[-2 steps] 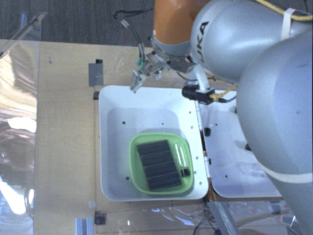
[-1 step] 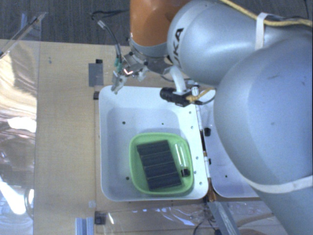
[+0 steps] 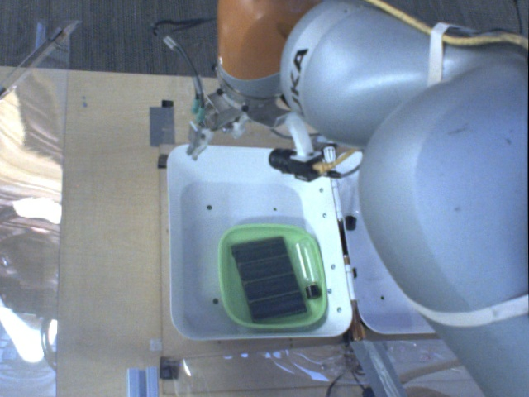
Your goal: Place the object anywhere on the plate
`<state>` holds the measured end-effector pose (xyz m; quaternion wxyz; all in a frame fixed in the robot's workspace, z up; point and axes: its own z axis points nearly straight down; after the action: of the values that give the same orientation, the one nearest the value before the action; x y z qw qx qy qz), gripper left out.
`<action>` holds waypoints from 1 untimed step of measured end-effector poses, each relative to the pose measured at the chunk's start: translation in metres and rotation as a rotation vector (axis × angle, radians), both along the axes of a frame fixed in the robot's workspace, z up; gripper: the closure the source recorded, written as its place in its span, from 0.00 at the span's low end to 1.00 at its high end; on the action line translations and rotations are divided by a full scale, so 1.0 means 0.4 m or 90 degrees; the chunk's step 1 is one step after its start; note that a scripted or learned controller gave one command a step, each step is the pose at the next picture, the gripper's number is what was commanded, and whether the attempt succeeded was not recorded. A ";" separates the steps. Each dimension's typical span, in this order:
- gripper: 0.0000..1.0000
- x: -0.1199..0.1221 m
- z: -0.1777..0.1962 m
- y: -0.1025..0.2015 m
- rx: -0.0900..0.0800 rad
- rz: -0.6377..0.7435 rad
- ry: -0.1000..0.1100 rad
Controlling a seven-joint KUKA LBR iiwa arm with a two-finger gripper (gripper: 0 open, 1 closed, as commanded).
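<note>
Gripper [image 3: 198, 136] sits over the far left corner of the left bin [image 3: 177, 246], right at the rim, well apart from the plate; too small and cluttered to tell whether it is open or closed, and I can't make out anything carried. Green plate [image 3: 234, 304] lies in the near part of the left bin. Dark ribbed slab [image 3: 266, 279] lies flat on it, wholly inside the plate's rim. A small black piece [image 3: 313, 290] sits by the plate's right edge. Judgement: placement looks done, with only pulling the arm clear left. Around: right bin [image 3: 382, 308] mostly hidden under the grey arm [image 3: 430, 164], black fitting [image 3: 296, 162] at the rim between the bins, grey block [image 3: 161, 124] on the bench [image 3: 107, 246]. Nothing blocks the plate.
</note>
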<state>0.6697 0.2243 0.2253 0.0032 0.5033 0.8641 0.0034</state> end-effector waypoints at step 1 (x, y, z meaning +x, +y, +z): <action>0.00 0.001 0.041 -0.065 -0.001 0.143 -0.001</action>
<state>0.6701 0.1985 0.2415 0.0042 0.4036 0.9149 0.0036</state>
